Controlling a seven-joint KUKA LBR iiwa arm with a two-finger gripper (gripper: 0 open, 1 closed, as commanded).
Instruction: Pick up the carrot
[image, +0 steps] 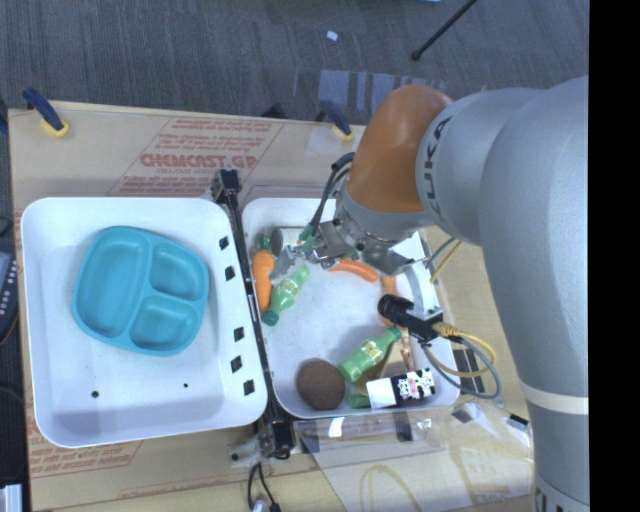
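Note:
The carrot (262, 277) is a short orange piece lying along the left wall of the right bin (330, 310), with a bit of green at its far end. My gripper (303, 254) hangs low over the bin's far left part, just right of the carrot and above the top of a small green bottle (285, 292) that rests against the carrot. I see nothing held in it. A second thin orange piece (354, 268) pokes out from under the wrist on the right side.
Near the right bin's front lie a brown round thing (320, 383), a second green bottle (368, 356) and a black-and-white pack (402, 387). The left bin (60, 380) holds a blue sectioned plate (140, 288). A black divider (243, 300) runs between the bins.

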